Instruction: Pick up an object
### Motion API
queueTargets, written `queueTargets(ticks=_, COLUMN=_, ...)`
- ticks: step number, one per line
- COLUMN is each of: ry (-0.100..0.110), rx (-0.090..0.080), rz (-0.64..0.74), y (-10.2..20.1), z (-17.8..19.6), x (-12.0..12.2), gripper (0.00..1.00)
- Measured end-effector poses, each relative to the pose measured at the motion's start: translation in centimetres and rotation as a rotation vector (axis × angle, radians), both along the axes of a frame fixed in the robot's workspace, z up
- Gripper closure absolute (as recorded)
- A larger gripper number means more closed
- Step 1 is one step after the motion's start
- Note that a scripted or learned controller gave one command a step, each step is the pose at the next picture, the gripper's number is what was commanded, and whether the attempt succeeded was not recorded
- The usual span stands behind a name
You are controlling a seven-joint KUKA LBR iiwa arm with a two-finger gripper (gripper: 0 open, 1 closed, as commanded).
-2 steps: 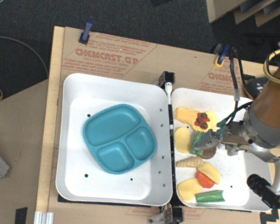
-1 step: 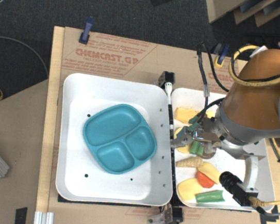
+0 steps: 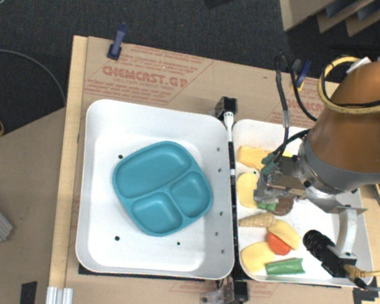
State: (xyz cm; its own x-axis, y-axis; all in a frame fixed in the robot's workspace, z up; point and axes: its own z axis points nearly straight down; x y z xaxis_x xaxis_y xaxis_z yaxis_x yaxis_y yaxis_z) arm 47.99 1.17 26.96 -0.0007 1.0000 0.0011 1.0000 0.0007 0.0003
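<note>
Tool (image 3: 269, 195) low over right bin (image 3: 356, 222), centre-right of frame; grip state cannot be told | toy food (image 3: 266, 255) heaped lower right | likely light, hard, slick plastic; best pinched across narrow middle | blue tray (image 3: 163, 188) left.

A single fixed camera looks down on the bench (image 3: 152, 71) from above at a slant, far enough back to take in both white bins whole, with dark floor beyond the bench's far and left edges. The left bin (image 3: 92, 190) sits near mid-frame and the right bin (image 3: 264, 132) toward the frame's right. The arm (image 3: 365, 117) enters from the right, close beneath the lens, hiding much of the right bin's far right corner.
</note>
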Motion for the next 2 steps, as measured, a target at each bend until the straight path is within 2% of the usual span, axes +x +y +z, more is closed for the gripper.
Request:
queueTargets(ticks=1, ry=-0.007, rx=0.001, rz=0.005, y=4.8, z=7.2, x=0.0, gripper=1.0)
queueTargets(ticks=2, ry=-0.016, rx=0.0, rz=-0.002, y=1.5, z=18.6, x=0.0, gripper=1.0)
